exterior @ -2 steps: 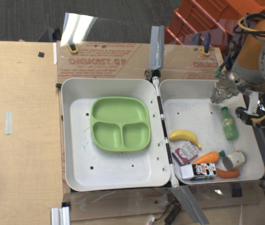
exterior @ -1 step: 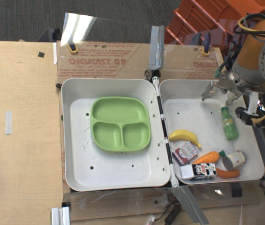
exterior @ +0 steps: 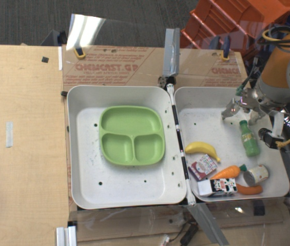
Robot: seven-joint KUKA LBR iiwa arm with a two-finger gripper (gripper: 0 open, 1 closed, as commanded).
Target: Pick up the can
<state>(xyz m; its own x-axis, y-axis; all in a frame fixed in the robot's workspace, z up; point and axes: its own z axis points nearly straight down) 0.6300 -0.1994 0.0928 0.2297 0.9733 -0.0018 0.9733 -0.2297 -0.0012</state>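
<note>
The can (exterior: 256, 174), small and pale with a dark end, lies on its side near the front right corner of the right bin (exterior: 206, 122). An orange carrot (exterior: 226, 172) lies just left of it, and another orange piece (exterior: 249, 189) lies just in front. My gripper (exterior: 243, 111) hangs over the far right part of that bin, well behind the can. Its fingers are spread open, with nothing between them. The cap of a green bottle (exterior: 248, 139) lies just below the fingertips.
The right bin also holds a banana (exterior: 202, 148), a red and white packet (exterior: 203, 166) and a small carton (exterior: 217, 187). A green divided plate (exterior: 132, 135) sits in the left bin (exterior: 83, 152). Orange crates (exterior: 237, 9) stand behind the bench.
</note>
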